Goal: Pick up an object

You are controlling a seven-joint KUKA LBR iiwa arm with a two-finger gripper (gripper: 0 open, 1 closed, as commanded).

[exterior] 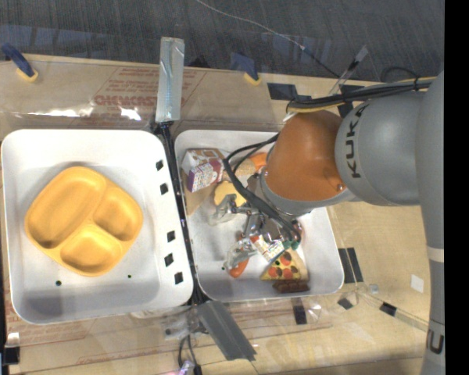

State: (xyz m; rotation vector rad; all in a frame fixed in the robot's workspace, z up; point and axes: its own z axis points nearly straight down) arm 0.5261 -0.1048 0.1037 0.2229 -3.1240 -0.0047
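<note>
Small objects clustered in right bin (322, 233): purple-and-white carton (202, 169) at upper left, pizza slice toy (284, 268) near bottom edge, orange-tipped piece (236, 269) beside it, pale item (224, 196) mid-bin. Hand (254, 233) low over clutter at bin centre, under orange band (301, 158); grip state cannot tell. Left bin (31, 287) holds yellow sectioned tray (84, 219). Both bins on counter (375, 334).

Left bin (16, 209): one three-compartment tray (84, 219), lying left of centre. Right bin (328, 264): small carton (203, 169) at 10 o'clock; pizza slice (284, 267) at 5 o'clock; carrot-like piece (237, 269) just beside it at 9 o'clock. Arm (352, 151) overhangs from 3 o'clock.
</note>
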